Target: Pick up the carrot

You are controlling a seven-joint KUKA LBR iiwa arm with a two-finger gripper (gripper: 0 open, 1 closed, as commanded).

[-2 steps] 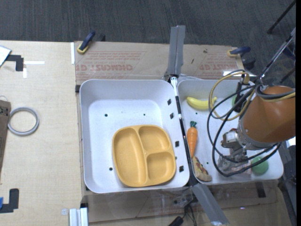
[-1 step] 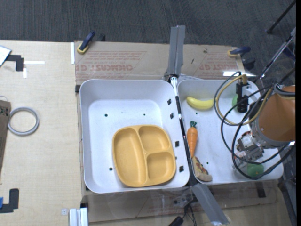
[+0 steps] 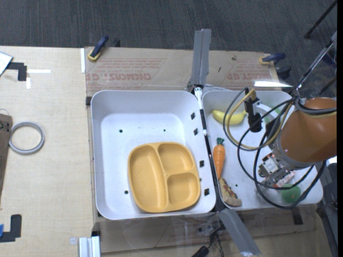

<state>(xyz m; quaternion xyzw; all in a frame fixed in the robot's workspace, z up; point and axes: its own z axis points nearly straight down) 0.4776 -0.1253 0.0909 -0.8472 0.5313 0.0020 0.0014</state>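
The carrot (image 3: 218, 158) is orange with a green top and lies along the left wall of the right bin (image 3: 244, 159), its tip pointing to the near side. My gripper (image 3: 274, 173) hangs low over the right part of that bin, below the arm's orange band (image 3: 308, 133), roughly a hand's width to the right of the carrot. Black cables loop in front of it and partly cover it. Nothing shows in its grasp.
A yellow banana (image 3: 228, 116) lies at the far end of the right bin. A brown flat item (image 3: 230, 194) sits just near of the carrot, and a green object (image 3: 292, 194) lies under the arm. The left bin (image 3: 107, 143) holds a yellow divided plate (image 3: 163, 176). A tape roll (image 3: 25, 137) lies on the bench at left.
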